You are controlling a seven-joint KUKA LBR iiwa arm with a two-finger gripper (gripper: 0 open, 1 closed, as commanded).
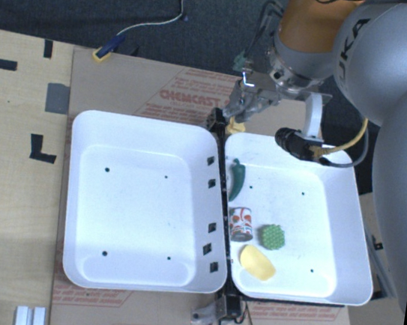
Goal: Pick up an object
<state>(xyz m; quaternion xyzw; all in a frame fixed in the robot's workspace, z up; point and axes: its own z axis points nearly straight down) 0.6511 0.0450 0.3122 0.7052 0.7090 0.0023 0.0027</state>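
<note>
The right bin (332, 215) holds several small objects. A dark green pepper-shaped piece (237, 178) lies against the bin's left wall. Below it is a red and white can (241, 224) on its side, with a green bumpy ball (273, 237) to its right. A yellow rounded piece (257, 263) rests near the front wall. My gripper (235, 116) hangs over the back edge where the two bins meet, above and behind the pepper piece. A small yellow spot (235, 127) shows just under the gripper tip; what it is I cannot tell.
The left bin (137, 201) sits beside the right one, with black clips (213, 227) along the shared wall. A black fitting with a yellow cable (304, 145) hangs over the right bin's back edge. The grey arm fills the upper right.
</note>
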